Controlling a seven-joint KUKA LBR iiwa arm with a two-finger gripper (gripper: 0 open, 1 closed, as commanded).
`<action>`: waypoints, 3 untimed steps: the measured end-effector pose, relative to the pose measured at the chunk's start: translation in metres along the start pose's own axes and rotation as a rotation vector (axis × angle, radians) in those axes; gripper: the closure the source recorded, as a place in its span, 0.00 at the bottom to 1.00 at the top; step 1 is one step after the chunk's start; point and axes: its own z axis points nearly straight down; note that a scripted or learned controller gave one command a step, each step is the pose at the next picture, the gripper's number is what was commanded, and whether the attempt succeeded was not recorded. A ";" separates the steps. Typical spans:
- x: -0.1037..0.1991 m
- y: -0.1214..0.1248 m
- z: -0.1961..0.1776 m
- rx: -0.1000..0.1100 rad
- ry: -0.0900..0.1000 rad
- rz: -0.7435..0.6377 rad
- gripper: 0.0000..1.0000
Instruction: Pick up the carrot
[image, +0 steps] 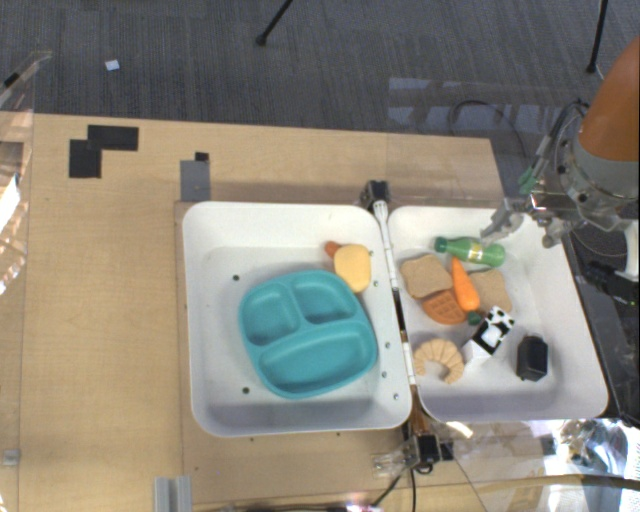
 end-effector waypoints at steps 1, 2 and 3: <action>-0.013 0.003 0.110 0.007 0.001 0.037 0.00; -0.021 -0.003 0.180 -0.019 -0.003 0.090 0.00; -0.021 0.000 0.166 -0.029 -0.007 0.087 1.00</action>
